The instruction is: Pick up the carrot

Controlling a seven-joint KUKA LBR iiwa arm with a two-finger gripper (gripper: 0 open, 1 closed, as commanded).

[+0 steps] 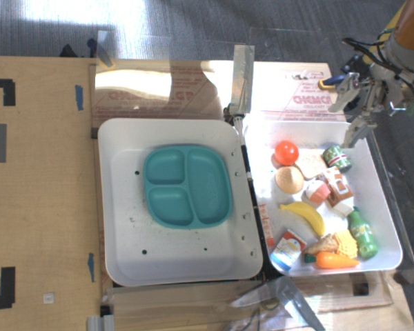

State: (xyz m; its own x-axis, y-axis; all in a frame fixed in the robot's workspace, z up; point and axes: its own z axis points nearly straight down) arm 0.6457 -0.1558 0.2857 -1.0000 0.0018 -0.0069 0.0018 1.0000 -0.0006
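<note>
The carrot point(335, 259) is a small orange piece lying on its side at the front edge of the right bin point(385, 205), between a milk carton point(288, 251) and a green bottle point(362, 234). My gripper point(350, 119) hangs over the bin's back right corner, far from the carrot. It is open, with nothing between its fingers.
The right bin also holds a red tomato point(286, 152), a green can point(337, 158), a bun point(288, 179), a banana point(306, 216) and several other toy foods packed close together. A teal divided plate point(188, 185) lies in the left bin point(117, 205).
</note>
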